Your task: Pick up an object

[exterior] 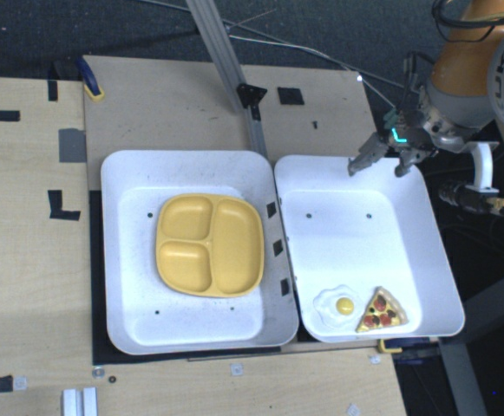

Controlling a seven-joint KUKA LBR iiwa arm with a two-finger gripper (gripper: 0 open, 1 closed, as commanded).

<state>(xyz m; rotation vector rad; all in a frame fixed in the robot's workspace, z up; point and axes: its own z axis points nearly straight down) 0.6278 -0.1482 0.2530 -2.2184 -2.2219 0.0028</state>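
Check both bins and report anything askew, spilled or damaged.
Nothing stands out. The yellow tray lies flat in the left bin, slightly rotated. The egg and pizza slice sit intact at the right bin's near edge. The gripper hangs open over its far corner.

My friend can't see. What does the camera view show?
A robot gripper hangs open over the far edge of the right bin, holding nothing. A toy fried egg and pizza slice lie near its front; the left bin holds a yellow divided plate.

A grey metal pole (225, 55) slants from the top centre down to the wooden bench (26, 232), which carries black tape marks (61, 204) and a blue-yellow clamp (90, 80) at upper left.
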